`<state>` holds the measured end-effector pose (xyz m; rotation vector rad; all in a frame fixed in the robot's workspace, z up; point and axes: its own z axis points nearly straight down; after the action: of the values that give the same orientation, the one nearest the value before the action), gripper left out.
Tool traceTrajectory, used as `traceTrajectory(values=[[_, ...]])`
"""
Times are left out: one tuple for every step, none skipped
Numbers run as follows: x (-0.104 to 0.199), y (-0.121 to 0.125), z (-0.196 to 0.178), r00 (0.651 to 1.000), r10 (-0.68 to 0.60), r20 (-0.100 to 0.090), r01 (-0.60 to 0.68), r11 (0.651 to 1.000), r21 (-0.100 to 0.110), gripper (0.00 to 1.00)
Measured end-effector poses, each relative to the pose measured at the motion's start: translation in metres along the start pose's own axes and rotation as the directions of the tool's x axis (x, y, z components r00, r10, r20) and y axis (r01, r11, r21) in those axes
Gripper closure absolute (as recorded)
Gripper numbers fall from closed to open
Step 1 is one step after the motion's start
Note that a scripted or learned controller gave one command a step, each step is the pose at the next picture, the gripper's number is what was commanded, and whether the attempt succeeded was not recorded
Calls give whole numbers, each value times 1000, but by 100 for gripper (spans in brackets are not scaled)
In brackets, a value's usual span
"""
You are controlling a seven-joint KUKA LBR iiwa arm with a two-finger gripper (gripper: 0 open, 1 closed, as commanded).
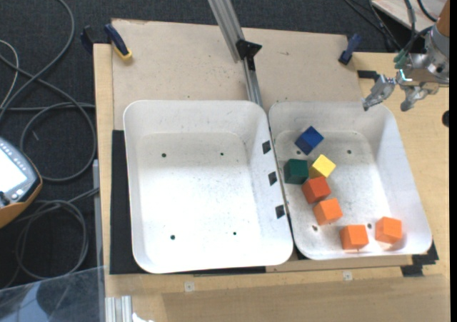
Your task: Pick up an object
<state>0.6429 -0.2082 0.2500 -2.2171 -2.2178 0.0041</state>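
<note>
The right bin (400, 170) holds several small blocks. A blue block (309, 139) lies toward its back, a yellow block (323, 165) and a green block (296, 170) sit just in front of it. Orange blocks follow toward the front: one (315, 188), another (328, 210), and two near the front rim (354, 236) (388, 230). My gripper (390, 98) hangs open above the bin's far right corner, fingers spread, nothing between them. It is well behind and right of the blocks.
The left bin (143, 185) stands beside the right one, with black tabs along the shared rim (271, 178). A slanted metal rail (228, 13) crosses the back of the bench. Blue clamps (118, 41) (349, 49) hold the board's far corners.
</note>
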Motion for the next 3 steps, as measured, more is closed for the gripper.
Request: traceTrajectory(values=[[0, 1, -3, 1000, -1, 2, 1, 1000, -4, 0], [-5, 1, 40, 1000, 0, 1, 0, 1000, -1, 0], [-5, -8, 98, 1000, 0, 0, 0, 1000, 1, 0]])
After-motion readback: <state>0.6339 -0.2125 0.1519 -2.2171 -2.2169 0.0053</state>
